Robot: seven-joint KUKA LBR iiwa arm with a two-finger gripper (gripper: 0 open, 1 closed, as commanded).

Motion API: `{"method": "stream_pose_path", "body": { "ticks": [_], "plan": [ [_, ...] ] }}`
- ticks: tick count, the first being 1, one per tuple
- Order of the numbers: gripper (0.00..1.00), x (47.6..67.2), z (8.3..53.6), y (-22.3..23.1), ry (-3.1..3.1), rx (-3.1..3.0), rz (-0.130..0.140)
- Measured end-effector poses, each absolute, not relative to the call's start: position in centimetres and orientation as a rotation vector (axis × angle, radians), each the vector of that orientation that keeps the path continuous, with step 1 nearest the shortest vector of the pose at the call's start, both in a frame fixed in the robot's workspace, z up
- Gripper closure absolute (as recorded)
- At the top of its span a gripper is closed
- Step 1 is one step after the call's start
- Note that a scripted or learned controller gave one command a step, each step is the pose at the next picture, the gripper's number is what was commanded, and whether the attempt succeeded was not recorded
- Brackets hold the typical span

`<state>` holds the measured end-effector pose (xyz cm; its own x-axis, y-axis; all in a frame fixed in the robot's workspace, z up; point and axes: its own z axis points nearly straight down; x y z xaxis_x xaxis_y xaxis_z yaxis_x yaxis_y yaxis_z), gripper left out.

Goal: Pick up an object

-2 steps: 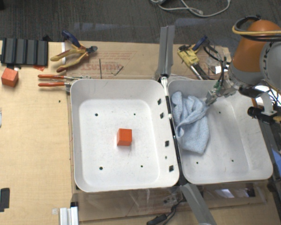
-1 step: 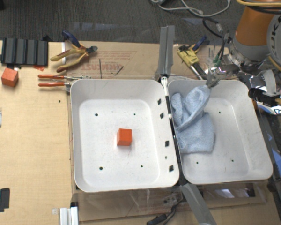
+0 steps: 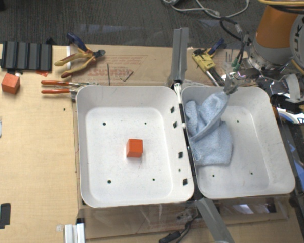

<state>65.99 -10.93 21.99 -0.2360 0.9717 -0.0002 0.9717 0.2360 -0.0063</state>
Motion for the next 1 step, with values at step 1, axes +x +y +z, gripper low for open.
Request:
{"method": "stream_pose_path", "body": {
  "ticks": [1],
  "plan": [
    [1.0,66.04,22.53,-10.99,-2.466,-1.936,0.012]
  ]
}}
